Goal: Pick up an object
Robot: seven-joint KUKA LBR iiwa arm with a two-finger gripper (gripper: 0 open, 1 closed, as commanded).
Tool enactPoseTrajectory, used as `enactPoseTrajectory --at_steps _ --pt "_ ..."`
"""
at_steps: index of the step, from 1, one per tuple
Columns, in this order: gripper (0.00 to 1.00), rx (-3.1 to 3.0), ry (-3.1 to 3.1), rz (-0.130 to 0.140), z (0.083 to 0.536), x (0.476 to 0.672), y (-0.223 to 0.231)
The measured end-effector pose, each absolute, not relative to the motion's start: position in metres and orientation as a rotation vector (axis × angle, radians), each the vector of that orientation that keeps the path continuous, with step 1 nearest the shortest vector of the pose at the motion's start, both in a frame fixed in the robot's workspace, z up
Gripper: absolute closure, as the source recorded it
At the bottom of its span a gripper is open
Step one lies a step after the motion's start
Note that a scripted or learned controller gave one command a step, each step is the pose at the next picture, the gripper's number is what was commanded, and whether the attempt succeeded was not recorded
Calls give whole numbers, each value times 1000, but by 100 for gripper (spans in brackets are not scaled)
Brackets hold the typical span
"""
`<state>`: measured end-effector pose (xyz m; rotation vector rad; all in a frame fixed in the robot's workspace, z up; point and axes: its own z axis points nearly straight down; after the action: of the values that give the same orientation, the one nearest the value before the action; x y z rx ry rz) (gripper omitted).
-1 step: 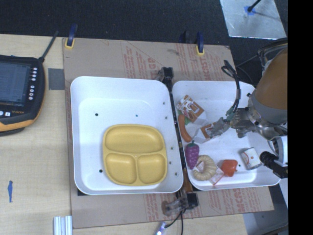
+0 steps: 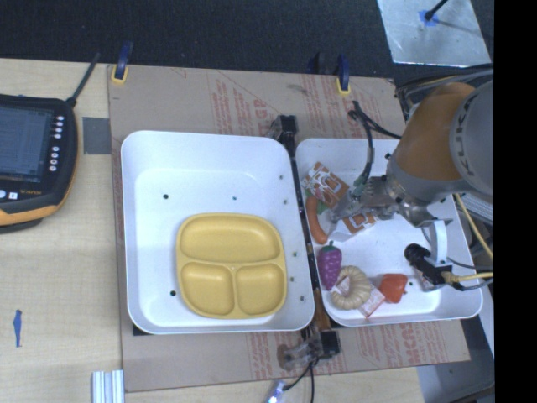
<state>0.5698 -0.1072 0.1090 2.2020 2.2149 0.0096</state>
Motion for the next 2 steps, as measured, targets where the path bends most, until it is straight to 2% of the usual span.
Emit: enactPoseTrajectory --at_steps 1,2 --pt "0 2204 2211 3 104 608 -106" --pt "0 2230 2251 -26 95 652 -131"
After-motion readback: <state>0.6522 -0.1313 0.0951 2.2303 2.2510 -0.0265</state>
